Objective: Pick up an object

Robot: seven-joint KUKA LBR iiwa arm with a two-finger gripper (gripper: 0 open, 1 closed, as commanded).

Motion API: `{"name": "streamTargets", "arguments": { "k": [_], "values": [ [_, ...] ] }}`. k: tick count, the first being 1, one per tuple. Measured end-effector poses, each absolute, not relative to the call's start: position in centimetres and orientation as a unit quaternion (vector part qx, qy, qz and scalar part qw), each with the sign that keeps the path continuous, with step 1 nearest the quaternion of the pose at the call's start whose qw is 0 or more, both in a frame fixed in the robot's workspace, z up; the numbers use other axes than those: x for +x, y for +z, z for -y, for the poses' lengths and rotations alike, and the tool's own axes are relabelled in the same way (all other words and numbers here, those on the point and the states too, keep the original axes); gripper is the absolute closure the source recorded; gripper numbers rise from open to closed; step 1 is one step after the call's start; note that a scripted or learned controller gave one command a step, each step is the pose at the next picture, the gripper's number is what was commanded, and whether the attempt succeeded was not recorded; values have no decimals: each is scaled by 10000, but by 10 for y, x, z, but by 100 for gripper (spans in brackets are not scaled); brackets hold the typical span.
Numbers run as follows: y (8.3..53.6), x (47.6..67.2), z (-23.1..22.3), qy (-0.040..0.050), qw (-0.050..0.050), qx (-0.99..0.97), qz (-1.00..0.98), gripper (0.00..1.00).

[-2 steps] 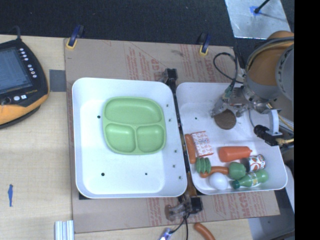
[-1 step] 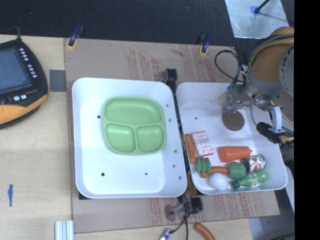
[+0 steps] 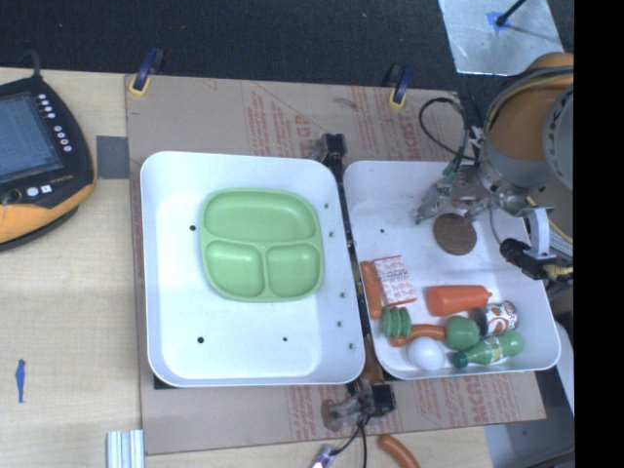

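near pile: the right bin (image 3: 382, 224) holds its clutter at the near edge: green bottle (image 3: 487, 352), white egg (image 3: 425, 355), green round piece (image 3: 461, 331), a small can (image 3: 500, 316).
carrot toys: one orange carrot (image 3: 456, 298) lies with its long axis running 3 to 9 o'clock; a slimmer one (image 3: 370, 289) lies along the bin's left wall, axis 12 to 6.
packet: red-and-white packet (image 3: 394, 279) sits just beside the slim carrot, at its 3 o'clock.
brown disc: brown disc (image 3: 454, 234) lies flat on bare bin floor, apart from the pile, at 12 o'clock from the orange carrot.
gripper: gripper (image 3: 456, 203) hangs over the far part of the right bin, directly above the disc's far edge.
fingers: state cannot be told; the metal parts blur together.
key relation: disc is the closest target, at 6 o'clock just beside the gripper; the pile is farther off along 6 o'clock.
left bin: left bin (image 3: 171, 261) carries a green divided plate (image 3: 261, 244), at 9 o'clock, well apart from the gripper.
judgement: a short drop toward the disc looks the likeliest pick; a flat disc may be hard to pinch.
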State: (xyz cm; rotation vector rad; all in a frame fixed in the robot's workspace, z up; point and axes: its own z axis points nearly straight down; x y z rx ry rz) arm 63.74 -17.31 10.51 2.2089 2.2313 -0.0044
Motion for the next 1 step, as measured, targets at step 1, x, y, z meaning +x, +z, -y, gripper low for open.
{"name": "streamTargets", "arguments": {
  "k": [1],
  "values": [
    [206,610,159,-6,-2,7057,-7085,0]
  ]
}}
